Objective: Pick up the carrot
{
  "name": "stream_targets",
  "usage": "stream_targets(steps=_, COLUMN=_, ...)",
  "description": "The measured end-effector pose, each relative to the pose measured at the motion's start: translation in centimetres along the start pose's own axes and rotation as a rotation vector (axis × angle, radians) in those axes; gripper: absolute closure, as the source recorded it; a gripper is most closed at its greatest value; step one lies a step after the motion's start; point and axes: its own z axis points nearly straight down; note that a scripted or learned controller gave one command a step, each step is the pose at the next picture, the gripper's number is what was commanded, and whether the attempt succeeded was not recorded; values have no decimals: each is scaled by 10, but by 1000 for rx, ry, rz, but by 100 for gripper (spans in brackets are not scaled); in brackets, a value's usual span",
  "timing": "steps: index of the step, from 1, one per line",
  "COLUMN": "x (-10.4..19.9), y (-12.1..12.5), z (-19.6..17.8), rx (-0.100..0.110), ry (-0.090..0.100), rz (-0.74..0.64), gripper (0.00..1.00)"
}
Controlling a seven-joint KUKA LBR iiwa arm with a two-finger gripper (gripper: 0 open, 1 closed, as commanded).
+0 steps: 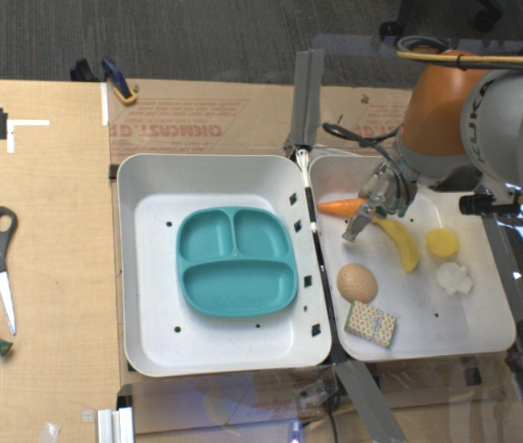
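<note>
- Hand (369, 218) low in right bin (482, 340), fingers apart w/ nothing between.
- Carrot (338, 208) lies just left of hand, by the bin's left wall, not gripped.
- Banana (399, 240) just right of hand.
- Grasp + lift left, I judge.

Upside-down red print on cardboard sheet (243, 118) behind bins; wording not readable.

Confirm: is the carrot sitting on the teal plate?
No. The carrot lies in the right bin by the gripper, while the teal plate is in the left bin.
</note>
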Motion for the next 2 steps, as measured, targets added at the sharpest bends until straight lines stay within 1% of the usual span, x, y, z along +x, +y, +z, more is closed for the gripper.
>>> stream_targets(steps=1, x=-1, y=1, z=-11, rx=0, ry=-5, rz=-4, gripper=100)
stream_targets(steps=2, x=66, y=50, z=-99, rx=2, ry=2, rz=293, gripper=100)
